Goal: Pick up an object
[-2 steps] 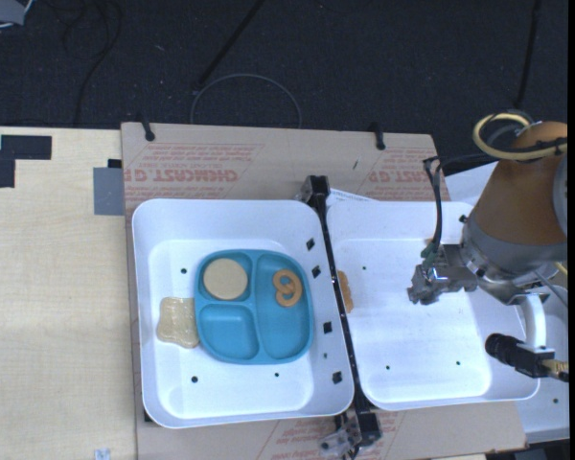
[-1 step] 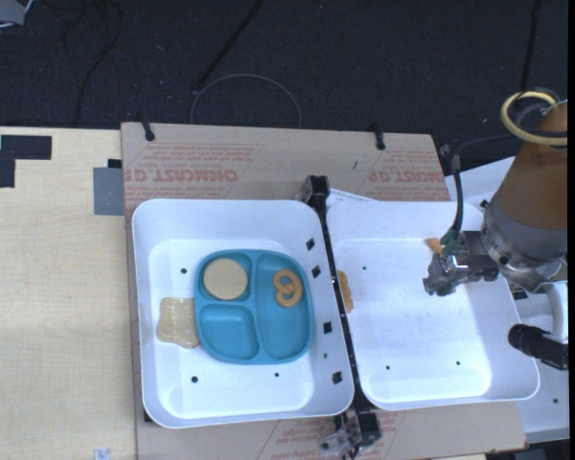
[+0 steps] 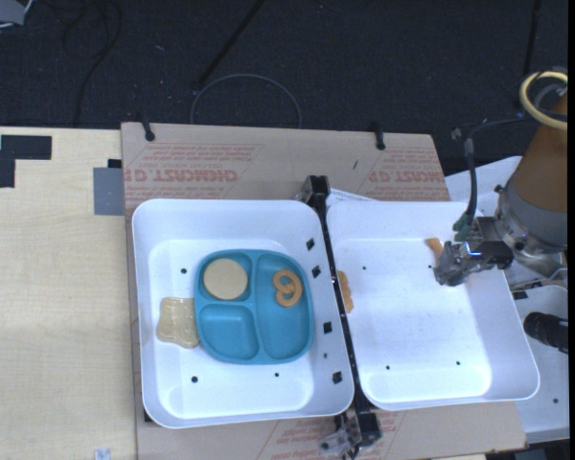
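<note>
Gripper (image 3: pixel 450 268) state unreadable, low in right white plastic bin (image 3: pixel 412 372); small orange piece (image 3: pixel 433 246) beside it could get nudged away.

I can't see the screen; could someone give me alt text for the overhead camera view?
A robot arm's gripper hangs over the right white bin, near a small orange piece. The left bin holds a blue divided tray carrying a round cracker and a pretzel.

Two white bins sit side by side on a cardboard sheet (image 3: pixel 268 166) printed with red lettering, which lies on a pale wooden bench (image 3: pixel 48 286). Black cables (image 3: pixel 240 89) loop across the dark floor behind. Dark patches (image 3: pixel 19 156) mark the bench's left part.
</note>
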Robot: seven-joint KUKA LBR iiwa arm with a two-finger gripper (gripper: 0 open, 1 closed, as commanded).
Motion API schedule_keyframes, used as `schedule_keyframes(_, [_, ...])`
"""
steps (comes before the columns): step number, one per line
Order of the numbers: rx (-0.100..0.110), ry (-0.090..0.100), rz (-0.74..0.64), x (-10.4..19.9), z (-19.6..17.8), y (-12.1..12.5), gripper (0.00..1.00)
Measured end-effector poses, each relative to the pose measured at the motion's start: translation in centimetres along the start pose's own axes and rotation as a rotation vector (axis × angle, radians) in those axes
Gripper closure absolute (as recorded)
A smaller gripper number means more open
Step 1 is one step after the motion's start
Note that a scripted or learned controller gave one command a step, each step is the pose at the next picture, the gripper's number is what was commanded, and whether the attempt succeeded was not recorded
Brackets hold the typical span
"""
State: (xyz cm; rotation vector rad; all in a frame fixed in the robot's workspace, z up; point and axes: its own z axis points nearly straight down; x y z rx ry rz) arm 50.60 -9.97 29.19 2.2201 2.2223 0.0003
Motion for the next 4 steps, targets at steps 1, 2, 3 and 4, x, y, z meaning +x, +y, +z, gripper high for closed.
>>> schedule_keyframes(1, [0.002, 0.001, -0.003, 4.6, 0.2, 2.8, 1.0])
schedule_keyframes(2, [0.006, 0.001, -0.002, 9.3, 2.6, 4.5, 1.0])
schedule_keyframes(3, [0.002, 0.0, -0.003, 13.7, 2.8, 7.4, 1.0])
schedule_keyframes(4, [0.004, 0.001, -0.002, 18.2, 4.9, 8.8, 1.0])
